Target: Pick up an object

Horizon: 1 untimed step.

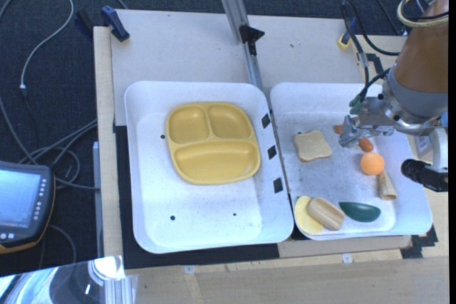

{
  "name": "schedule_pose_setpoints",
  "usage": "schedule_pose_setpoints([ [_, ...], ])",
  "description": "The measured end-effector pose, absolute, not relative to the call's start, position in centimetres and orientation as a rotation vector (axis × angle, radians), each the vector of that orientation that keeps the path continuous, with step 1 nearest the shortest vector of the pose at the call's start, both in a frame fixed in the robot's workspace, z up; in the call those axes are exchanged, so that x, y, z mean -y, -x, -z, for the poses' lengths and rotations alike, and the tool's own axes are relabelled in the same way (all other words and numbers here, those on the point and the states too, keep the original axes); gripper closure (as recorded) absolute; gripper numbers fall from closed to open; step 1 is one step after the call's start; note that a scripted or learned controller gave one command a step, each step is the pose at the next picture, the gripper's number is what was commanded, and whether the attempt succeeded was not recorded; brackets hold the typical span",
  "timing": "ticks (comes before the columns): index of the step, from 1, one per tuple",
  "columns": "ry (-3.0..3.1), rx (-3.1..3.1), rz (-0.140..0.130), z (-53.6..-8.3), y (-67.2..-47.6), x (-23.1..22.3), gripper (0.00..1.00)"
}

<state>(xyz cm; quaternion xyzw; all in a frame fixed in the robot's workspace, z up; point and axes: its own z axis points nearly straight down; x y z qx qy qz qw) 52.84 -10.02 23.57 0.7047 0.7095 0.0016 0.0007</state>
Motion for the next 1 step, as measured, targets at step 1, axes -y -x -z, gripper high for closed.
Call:
schedule_pose_setpoints([
  [1,-2.213,-2.229,-0.004,-22.55,-55.88,5.14,1.0],
])
